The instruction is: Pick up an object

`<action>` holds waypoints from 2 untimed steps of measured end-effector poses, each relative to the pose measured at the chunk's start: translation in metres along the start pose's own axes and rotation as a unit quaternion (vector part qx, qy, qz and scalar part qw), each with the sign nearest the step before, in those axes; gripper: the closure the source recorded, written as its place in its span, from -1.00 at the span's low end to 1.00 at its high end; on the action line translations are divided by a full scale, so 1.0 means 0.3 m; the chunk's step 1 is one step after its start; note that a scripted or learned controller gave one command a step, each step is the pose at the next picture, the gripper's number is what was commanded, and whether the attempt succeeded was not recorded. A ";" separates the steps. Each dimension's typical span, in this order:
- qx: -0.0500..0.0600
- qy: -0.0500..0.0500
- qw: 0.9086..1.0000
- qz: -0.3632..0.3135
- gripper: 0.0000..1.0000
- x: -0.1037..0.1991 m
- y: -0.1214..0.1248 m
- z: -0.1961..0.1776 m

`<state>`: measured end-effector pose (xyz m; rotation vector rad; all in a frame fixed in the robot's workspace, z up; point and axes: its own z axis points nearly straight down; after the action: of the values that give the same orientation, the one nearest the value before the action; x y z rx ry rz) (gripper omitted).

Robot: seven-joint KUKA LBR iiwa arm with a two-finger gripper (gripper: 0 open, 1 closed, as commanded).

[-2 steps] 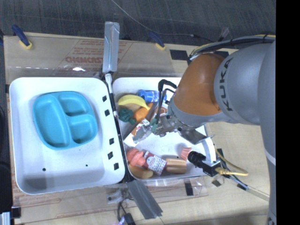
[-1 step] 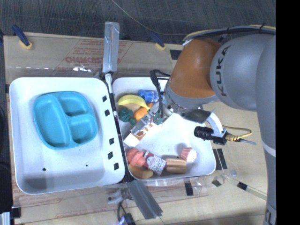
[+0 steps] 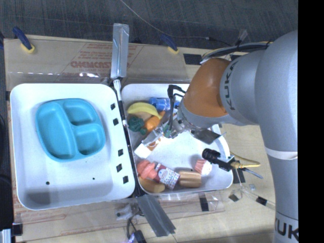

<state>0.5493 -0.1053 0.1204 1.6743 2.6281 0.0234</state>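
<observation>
Camera view has the claw (image 3: 169,128) down in the right bin (image 3: 217,184), right over the pile by the banana (image 3: 142,108) and a white box (image 3: 150,145); honestly can't tell if it's apart or together. Looks like the reach-in step, nothing lifted yet. Next it needs to close on one item and lift straight up.

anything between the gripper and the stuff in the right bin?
Nothing visible. The gripper is already down inside the right bin, beside the banana and orange toy. The arm's wrist hides part of the bin's upper right.
</observation>
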 end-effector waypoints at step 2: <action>0.011 0.011 0.956 -0.294 -1.00 -0.025 -0.273 -0.158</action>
<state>0.4768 -0.1467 0.1658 0.8361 3.0311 0.0003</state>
